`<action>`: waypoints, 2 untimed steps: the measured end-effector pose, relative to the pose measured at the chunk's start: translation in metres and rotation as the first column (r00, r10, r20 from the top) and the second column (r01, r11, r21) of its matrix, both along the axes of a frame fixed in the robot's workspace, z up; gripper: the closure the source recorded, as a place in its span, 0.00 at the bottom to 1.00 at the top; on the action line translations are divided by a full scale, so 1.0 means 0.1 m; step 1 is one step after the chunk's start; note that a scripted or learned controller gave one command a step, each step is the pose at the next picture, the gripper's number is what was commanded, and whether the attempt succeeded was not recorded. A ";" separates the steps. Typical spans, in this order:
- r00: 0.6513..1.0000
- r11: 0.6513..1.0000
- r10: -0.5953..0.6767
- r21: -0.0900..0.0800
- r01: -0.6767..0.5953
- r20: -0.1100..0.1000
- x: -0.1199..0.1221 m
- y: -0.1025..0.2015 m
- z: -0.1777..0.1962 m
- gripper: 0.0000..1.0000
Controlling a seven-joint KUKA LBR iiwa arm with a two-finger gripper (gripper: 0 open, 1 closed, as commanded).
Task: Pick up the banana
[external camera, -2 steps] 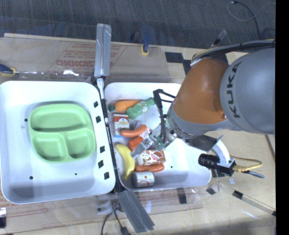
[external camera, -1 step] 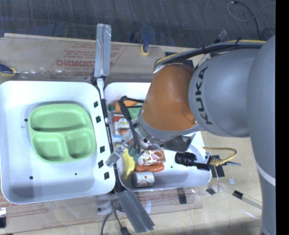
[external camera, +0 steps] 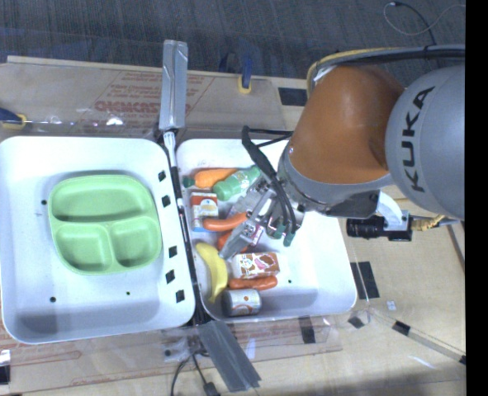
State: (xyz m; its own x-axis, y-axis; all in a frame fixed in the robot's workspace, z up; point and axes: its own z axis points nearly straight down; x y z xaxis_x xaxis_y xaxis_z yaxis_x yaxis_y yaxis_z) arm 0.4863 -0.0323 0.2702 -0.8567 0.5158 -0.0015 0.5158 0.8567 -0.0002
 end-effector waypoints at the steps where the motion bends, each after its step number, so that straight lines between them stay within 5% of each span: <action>1: 0.992 0.992 -0.123 0.000 0.123 -0.006 0.30 0.51 -0.53 0.00; 2: 0.998 0.998 0.058 0.001 -0.058 -0.004 -0.06 -0.10 -0.79 0.00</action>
State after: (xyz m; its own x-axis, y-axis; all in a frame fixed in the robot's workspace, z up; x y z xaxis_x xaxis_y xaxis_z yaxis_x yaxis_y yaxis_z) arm 0.4803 -0.0422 0.1914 -0.8851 0.4654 0.0021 0.4653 0.8851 -0.0014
